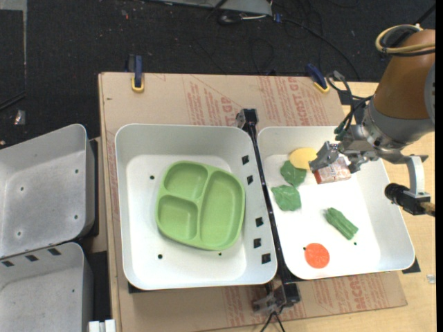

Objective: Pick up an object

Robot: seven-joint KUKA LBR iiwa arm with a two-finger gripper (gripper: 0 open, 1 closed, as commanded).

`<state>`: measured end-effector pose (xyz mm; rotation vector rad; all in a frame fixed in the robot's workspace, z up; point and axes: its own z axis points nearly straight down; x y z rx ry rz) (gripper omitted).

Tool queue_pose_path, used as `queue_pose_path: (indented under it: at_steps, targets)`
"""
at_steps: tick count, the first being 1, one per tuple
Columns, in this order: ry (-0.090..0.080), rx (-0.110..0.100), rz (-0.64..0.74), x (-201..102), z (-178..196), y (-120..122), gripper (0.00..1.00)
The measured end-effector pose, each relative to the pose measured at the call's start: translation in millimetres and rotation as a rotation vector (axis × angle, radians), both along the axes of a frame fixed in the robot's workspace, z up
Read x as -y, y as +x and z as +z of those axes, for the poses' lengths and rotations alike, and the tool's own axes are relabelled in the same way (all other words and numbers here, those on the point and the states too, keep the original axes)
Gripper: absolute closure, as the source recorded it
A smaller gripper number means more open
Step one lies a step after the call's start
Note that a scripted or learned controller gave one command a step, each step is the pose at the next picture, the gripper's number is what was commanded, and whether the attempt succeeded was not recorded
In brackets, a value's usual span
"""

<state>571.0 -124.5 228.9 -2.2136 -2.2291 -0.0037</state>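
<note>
Objects for picking lie in the right bin (398, 251), and we count five loose pieces there plus one at the gripper (331, 163). We find the gripper low over the upper part of that bin, with a small reddish-brown and white block (334, 174) directly beneath its fingertips. We cannot tell from this slanted view whether the fingers are spread or pinching, nor whether the block is between them or merely under them.

Just left of the gripper sits a yellow rounded piece (302, 157), touching a green leafy piece (293, 173) below it. Further down and left lies a second green leafy piece (286, 198). Below the gripper, well apart, lies a green ridged piece (342, 223), and beyond that an orange-red disc (317, 255) near the bin's front edge. Far to the gripper's left, in the left bin (131, 185), rests a green divided plate (201, 205).

We judge the step in hand to be the grasp itself, at the block. The next move calls for a confirmed closure on the block and a straight lift clear of the bin floor, keeping off the yellow piece close by. Should the fingers slip off the block's edges, the lift would come up empty.
</note>
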Motion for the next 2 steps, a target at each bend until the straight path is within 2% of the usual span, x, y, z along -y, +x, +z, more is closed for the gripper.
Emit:
queue_pose_path:
  at_steps: [1,2]
  targets:
    - [0.0,-0.003,0.0,-48.0,-8.3,-0.2,1.0]
    - [0.0,-0.003,0.0,-107.8,-5.3,-11.4,1.0]
